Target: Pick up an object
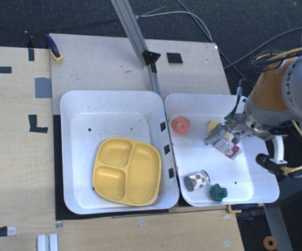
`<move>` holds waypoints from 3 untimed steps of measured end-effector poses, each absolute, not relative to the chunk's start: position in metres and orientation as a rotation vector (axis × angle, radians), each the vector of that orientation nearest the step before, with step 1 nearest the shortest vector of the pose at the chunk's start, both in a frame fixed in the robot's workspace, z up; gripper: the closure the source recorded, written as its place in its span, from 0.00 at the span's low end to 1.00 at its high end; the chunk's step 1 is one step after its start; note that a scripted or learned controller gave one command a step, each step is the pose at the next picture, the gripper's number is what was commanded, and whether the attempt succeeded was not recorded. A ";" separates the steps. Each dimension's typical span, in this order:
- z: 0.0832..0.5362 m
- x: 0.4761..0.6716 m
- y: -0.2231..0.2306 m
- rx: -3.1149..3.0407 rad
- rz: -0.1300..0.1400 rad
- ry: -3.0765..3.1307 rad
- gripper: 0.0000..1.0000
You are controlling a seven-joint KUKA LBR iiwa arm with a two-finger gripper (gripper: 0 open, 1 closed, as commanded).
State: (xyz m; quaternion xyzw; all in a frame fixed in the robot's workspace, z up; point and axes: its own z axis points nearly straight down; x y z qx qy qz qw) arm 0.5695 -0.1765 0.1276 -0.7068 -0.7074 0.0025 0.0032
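Well, claw [220, 136] sits over a red-and-white packet [228, 148], print unreadable.

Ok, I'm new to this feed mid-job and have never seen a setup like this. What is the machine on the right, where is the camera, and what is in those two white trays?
The camera is fixed above the bench and looks down at a slant. The grey machine with the orange band is a robot arm reaching in from the right of the picture. Its gripper, a two-finger claw, is low over the right bin.

In that bin lie a pink-orange round object, a small yellow object just beside the gripper, a red and white packet right under it, a small printed cup on its side and a green object near the front edge.

The left bin holds a yellow divided plate.

From this angle I cannot tell whether the claw has actually gripped anything.
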 end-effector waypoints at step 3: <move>0.157 0.568 -0.170 -2.221 -0.003 -2.226 1.00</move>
